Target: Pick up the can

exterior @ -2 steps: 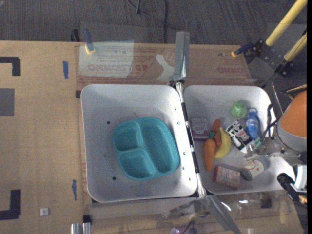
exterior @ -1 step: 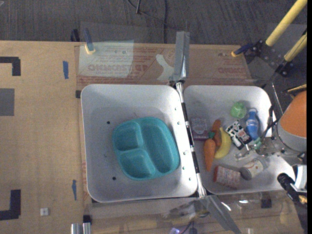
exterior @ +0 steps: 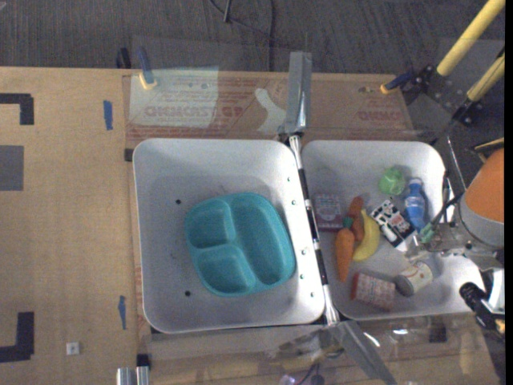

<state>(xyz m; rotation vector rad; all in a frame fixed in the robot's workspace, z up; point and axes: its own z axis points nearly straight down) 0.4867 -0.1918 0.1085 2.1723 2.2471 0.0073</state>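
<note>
A small tan can (exterior: 416,278) lies on its side near the front right of the right bin (exterior: 365,155), its dark end facing left. My gripper (exterior: 427,249) hangs just above and behind the can, at the end of the grey arm with the orange band (exterior: 490,195) that comes in from the right. The wrist's metal parts and cables blur the gripper's tip. Nothing is visibly held.
Left of the can lies a red-brown block (exterior: 374,289). Further back are a banana (exterior: 367,237), a carrot (exterior: 345,251), a black-and-white packet (exterior: 393,220), a blue bottle (exterior: 414,203), a green object (exterior: 392,181) and a pink packet (exterior: 328,210). A teal divided plate (exterior: 239,245) sits in the left bin (exterior: 160,175).
</note>
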